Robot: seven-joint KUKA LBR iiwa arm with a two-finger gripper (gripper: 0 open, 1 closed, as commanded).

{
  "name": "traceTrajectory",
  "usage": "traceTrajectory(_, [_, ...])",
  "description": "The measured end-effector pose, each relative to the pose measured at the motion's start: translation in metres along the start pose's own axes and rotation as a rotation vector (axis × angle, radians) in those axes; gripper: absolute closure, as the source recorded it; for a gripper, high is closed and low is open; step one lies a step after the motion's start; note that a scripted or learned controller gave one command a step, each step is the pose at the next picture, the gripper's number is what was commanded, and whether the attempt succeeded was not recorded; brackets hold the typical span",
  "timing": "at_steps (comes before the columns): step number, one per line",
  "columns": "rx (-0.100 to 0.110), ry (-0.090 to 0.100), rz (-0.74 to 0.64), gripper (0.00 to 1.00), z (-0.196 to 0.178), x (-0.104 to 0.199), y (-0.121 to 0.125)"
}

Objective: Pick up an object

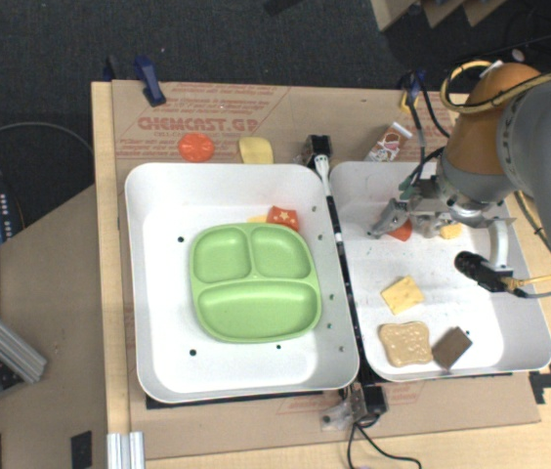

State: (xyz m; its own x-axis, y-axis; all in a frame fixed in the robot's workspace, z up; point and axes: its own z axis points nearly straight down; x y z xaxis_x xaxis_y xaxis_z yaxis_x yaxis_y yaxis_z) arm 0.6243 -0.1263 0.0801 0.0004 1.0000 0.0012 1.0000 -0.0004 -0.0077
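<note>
Jaws too crowded by the wrist for me to tell how far apart they stand or whether they have hold of anything, the gripper (401,221) sits low over the far left part of the right bin (525,345), with a red-orange piece (400,232) right at its tip and a small yellow bit (450,231) just beside it on the arm's side. Nearer the camera in the same bin lie a yellow wedge (402,294), a tan slice (405,342) and a brown block (451,347), the last two close together near the front rim and well apart from the gripper. I see bare white floor between the gripper and the wedge. The ridge where the two bins meet runs close by the gripper's left. In the left bin (148,262) a green divided plate (254,281) takes up the middle, with a red piece (282,217) touching its far edge. Beyond the bins, on the cardboard (119,399), rest an orange disc (195,147), a pale yellow lump (255,150), a black item (317,148) and a red-and-white packet (385,146).
</note>
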Motion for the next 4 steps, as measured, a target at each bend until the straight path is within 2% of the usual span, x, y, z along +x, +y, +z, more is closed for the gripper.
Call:
traceTrajectory(1, [-0.014,-0.004,-0.003,0.0,-0.006,-0.007,0.044])
traceTrajectory(2, [-0.003,0.002,-0.004,0.0,-0.005,0.037,0.008])
traceTrajectory(3, [-0.011,-0.003,0.001,0.0,-0.005,0.016,0.018])
traceTrajectory(4, [-0.014,-0.004,-0.001,1.0,-0.016,0.017,0.018])
